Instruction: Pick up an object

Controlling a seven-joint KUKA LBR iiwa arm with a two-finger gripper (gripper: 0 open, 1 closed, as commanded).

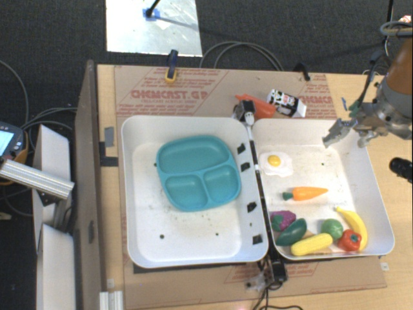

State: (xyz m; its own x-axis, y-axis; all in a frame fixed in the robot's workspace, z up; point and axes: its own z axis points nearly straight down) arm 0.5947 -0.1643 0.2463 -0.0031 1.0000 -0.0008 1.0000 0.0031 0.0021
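My gripper (349, 135) hangs over the far right part of the right bin (381, 219), its fingers spread and nothing between them. Below and left of it lie a fried egg (275, 163) and a carrot (304, 193). Along the bin's near edge sit purple grapes (281, 220), a dark green vegetable (292, 230), a yellow corn cob (311, 243), a green lime (332, 227), a red tomato (349, 239) and a banana (353, 223). All of these rest on the bin floor, apart from the gripper.
A teal divided plate (197, 172) lies in the left bin (139, 192). An orange tool (253, 105) and a black-and-white item (286, 103) lie on the cardboard behind the bins. A hinged divider (253, 173) runs between the bins.
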